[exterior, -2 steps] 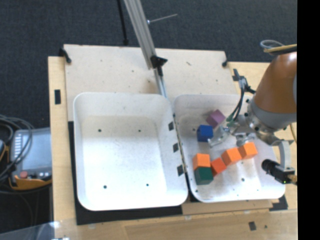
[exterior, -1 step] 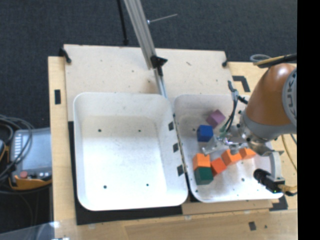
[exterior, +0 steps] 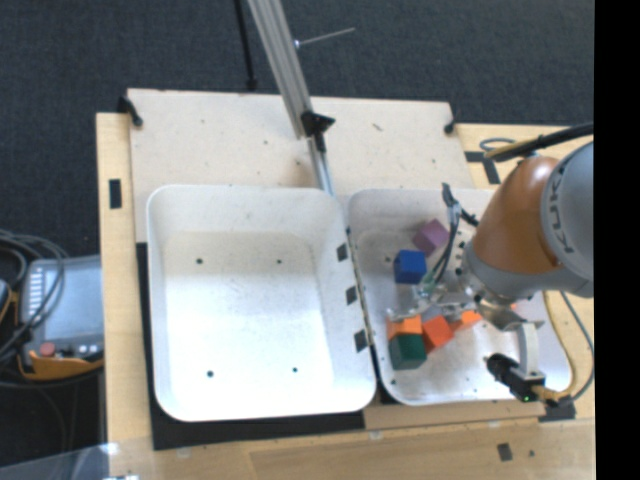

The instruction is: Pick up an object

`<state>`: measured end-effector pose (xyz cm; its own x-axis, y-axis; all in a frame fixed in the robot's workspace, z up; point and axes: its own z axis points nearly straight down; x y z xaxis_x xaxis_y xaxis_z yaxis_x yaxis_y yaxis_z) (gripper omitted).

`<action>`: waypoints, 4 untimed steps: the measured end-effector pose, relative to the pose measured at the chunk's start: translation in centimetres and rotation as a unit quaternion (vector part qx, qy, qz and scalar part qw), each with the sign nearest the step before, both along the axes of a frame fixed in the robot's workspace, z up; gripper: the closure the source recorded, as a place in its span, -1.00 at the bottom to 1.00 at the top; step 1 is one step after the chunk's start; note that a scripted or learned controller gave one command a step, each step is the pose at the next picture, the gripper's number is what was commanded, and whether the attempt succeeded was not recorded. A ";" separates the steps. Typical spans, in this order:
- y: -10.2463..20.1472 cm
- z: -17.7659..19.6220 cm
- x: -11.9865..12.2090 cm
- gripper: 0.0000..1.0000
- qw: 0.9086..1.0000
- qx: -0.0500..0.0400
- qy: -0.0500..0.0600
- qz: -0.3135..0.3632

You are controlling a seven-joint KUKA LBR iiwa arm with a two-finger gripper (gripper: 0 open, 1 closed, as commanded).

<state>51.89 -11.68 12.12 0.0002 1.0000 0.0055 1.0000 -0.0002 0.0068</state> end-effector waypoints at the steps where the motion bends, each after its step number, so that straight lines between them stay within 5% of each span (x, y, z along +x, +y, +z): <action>1: -0.3 1.5 0.3 1.00 1.000 -0.002 -0.005 -0.004; 3: 0.0 14.2 0.5 1.00 1.000 -0.004 -0.001 0.002; 4: -0.1 15.2 0.6 1.00 1.000 -0.003 0.002 0.003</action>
<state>52.48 -11.77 27.30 -0.0057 1.0000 -0.0002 1.0000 0.0057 0.0027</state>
